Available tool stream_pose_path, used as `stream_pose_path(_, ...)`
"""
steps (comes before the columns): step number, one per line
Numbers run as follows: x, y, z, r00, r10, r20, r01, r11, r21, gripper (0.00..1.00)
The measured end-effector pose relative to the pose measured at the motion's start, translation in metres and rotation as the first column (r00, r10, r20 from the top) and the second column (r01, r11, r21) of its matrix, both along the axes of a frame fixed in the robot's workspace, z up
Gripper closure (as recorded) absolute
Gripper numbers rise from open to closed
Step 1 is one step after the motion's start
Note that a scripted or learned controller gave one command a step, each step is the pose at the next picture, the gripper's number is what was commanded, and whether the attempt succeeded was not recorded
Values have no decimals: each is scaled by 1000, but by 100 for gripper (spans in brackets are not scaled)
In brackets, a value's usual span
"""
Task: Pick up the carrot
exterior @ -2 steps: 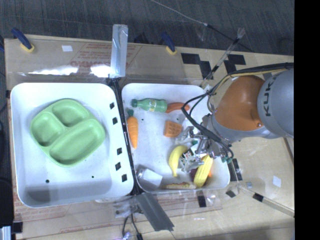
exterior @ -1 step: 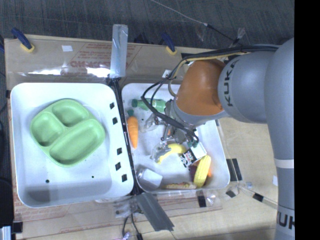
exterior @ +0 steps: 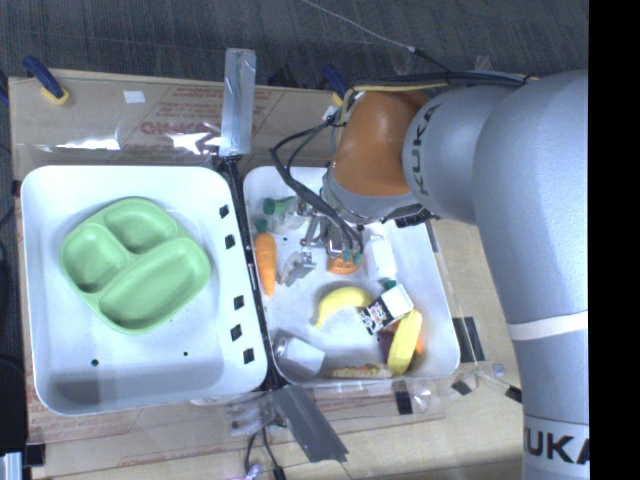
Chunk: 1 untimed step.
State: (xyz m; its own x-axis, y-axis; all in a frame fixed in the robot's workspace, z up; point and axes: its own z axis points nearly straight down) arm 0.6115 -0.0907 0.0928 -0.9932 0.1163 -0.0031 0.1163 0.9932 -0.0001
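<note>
Up top my arm's orange band [exterior: 375,153] blocks a lot, so can't tell my gripper's [exterior: 318,243] state. Carrot [exterior: 265,263] lies along the right bin's [exterior: 445,313] left wall. Looks stiff, light, bit slick, so I'd grab mid-length, across it.
</note>
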Motion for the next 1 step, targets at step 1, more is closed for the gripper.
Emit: stream_pose_path(1,1,2,11,1000,9,2,-9,1000,-1,100)
